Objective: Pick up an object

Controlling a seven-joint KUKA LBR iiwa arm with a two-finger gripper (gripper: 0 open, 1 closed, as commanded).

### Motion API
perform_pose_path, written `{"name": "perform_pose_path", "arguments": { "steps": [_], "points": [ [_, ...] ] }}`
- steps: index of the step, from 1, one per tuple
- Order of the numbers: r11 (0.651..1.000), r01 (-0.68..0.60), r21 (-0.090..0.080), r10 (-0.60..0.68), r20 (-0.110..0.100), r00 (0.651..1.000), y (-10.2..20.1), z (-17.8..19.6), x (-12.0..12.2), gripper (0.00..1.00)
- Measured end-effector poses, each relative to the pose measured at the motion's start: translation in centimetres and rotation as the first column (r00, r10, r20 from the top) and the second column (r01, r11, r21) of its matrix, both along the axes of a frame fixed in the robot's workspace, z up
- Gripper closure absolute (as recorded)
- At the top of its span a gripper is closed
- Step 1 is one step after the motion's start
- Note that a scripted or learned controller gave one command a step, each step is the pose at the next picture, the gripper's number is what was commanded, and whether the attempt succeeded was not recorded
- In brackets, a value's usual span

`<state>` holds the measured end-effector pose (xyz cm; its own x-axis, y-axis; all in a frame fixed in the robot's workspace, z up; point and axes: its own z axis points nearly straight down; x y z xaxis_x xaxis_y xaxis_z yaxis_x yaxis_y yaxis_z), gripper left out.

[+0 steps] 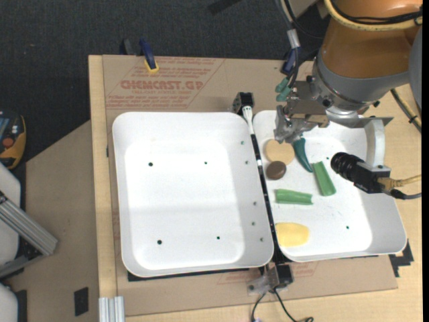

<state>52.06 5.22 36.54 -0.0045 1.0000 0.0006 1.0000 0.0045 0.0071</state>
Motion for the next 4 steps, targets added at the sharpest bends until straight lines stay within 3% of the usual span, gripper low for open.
{"name": "perform_pose_path", "arguments": {
  "steps": [1, 4],
  "points": [
    [1.0, 0.013, -0.001, -0.013, -0.012, 1.0, -8.4, -1.8, -4.3, 1.0],
    [1.0, 0.003, -0.003, -0.003, 0.0, 1.0, -7.9, 1.3, -3.8, 1.0]
  ]
}}
